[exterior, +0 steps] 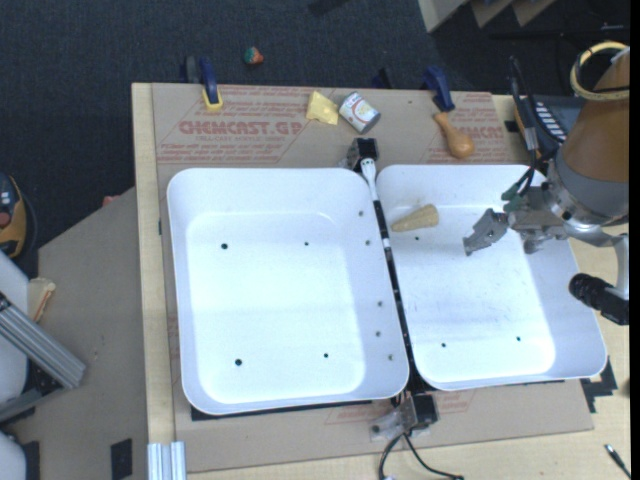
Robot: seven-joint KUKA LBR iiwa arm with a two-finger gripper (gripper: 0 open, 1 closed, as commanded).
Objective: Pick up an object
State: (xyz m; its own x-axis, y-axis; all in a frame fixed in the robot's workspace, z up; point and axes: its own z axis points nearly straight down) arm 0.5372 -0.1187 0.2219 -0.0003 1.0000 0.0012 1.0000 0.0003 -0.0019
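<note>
Tan wedge-shaped object (414,218) lies in right bin (560,363); gripper (484,236) hovers beside it, apart; can't tell how wide it's open.

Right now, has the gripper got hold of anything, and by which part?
Nothing is held. The gripper hangs over the right bin with nothing between its fingers; the tan piece lies apart on the bin floor, to its left.
</note>
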